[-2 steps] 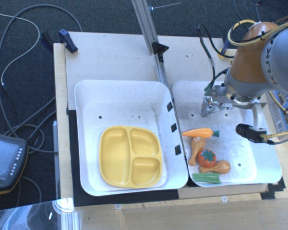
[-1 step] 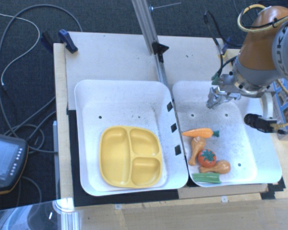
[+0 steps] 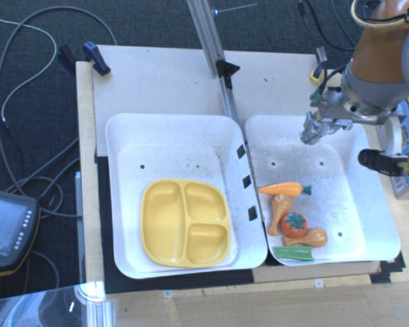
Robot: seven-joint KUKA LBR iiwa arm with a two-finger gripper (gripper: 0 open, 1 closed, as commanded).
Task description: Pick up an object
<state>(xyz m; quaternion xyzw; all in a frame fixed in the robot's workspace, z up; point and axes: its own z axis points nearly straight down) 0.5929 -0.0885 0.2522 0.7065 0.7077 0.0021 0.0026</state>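
One orange carrot (image 3: pixel 281 189) with green stem.

Arm (image 3: pixel 385 39): I see it cut by right edge. Claw (image 3: pixel 313 131): blurred, grip unreadable. Green toy (image 3: pixel 293 253): too small to name.

No text, label, brand, number or sign can be read anywhere. The small black squares (image 3: pixel 246 181) along the edge between the two white bins (image 3: pixel 123 148) carry no legible marking, and the dark device (image 3: pixel 7 234) at the left edge shows nothing legible either.
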